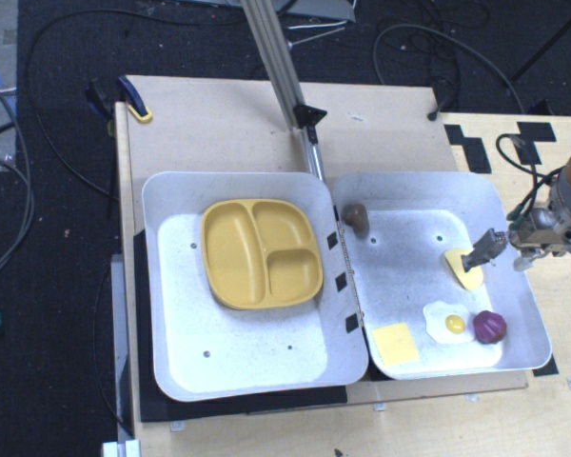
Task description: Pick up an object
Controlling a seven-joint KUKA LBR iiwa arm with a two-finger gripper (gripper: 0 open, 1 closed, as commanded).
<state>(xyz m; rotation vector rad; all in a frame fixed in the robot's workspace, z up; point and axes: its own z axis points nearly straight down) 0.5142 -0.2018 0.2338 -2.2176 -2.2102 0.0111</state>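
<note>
While hovering low at the right bin's [514,255] right edge, gripper [482,250] just over yellow wedge [463,268]. Finger spread impossible to judge; no sign of a hold. Nearby: fried egg [446,323], purple ball [489,327].

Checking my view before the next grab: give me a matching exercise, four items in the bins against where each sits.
Things:
1. yellow divided plate
2. brown lump
3. purple ball
4. yellow square slice

Places:
A. right bin, near front right corner, beside the fried egg
B. right bin, front left corner
C. left bin
D. right bin, back left, near the divider

Pairs: 1-C, 2-D, 3-A, 4-B
</note>
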